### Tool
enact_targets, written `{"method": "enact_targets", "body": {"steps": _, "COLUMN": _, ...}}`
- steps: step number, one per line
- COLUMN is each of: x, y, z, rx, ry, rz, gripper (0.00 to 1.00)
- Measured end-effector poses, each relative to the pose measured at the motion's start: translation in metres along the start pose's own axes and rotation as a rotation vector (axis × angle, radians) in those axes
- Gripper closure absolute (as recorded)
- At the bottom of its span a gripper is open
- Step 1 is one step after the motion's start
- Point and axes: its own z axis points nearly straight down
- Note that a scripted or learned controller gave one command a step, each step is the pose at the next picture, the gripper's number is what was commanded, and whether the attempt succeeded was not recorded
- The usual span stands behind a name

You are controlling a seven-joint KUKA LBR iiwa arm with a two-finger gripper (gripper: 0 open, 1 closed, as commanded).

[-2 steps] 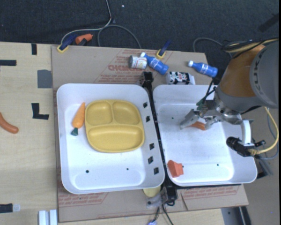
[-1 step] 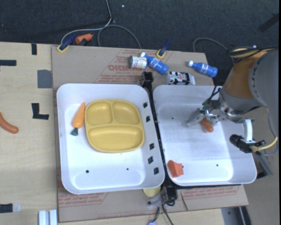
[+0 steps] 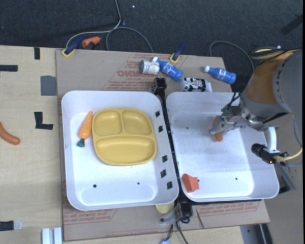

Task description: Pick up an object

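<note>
Claw [image 3: 219, 130] low in the shallow white right bin [image 3: 254, 187], over a small orange piece [image 3: 218, 136]; can't tell its state. Centre before lifting.

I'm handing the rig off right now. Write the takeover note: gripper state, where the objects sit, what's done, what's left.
Gripper: low over the upper middle of the right white bin, with a small orange-red piece at its tip; whether it is gripped cannot be told.
Objects: orange block in the right bin's lower-left corner. Left white bin holds a yellow divided plastic tray and an orange toy carrot beside the tray's left edge.
Done: arm is down at the small piece.
Left: confirm a grasp, then lift.
</note>
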Motion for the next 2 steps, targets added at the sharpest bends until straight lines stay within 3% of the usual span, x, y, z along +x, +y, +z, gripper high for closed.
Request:
{"method": "enact_targets", "body": {"steps": 1, "x": 0.091, "y": 0.07, "z": 0.015, "rx": 0.022, "ry": 0.004, "rz": -0.007, "gripper": 1.0}}
{"method": "enact_targets", "body": {"steps": 2, "x": 0.145, "y": 0.047, "z": -0.092, "rx": -0.002, "ry": 0.006, "rz": -0.006, "gripper": 1.0}}
